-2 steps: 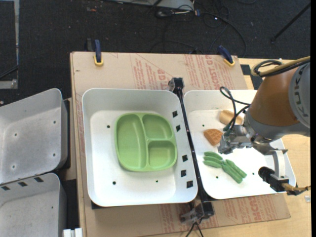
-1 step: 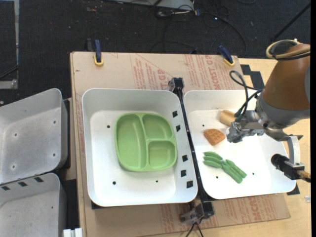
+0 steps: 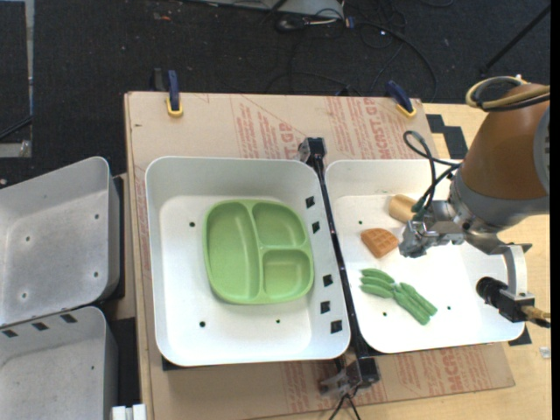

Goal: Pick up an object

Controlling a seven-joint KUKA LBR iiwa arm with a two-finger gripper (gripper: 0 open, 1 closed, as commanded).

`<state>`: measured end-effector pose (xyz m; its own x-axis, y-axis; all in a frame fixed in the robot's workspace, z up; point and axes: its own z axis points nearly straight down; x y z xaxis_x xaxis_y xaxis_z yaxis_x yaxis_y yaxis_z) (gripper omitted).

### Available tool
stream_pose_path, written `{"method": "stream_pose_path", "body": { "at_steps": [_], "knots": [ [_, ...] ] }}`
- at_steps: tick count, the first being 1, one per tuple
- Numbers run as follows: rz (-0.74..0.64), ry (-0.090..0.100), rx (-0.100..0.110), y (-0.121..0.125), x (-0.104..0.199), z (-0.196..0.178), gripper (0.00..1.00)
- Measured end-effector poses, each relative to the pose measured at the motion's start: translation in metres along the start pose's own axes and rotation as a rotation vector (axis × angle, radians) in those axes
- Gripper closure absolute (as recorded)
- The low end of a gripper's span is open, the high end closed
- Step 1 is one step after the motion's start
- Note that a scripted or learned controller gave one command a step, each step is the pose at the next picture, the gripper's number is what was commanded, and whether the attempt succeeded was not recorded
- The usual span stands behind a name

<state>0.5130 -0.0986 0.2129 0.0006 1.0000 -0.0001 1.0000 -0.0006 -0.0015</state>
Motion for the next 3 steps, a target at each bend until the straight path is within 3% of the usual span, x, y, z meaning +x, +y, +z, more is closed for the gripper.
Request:
{"method": "stream_pose_path", "body": {
  "at_steps": [2, 3],
  "knots": [
    [-0.008, 0.0, -0.005, 0.075, 0.084, -0.005, 1.0],
    [-0.007, 0.0, -0.004, 0.095, 0.13, -0.001, 1.0]
  ]
}}
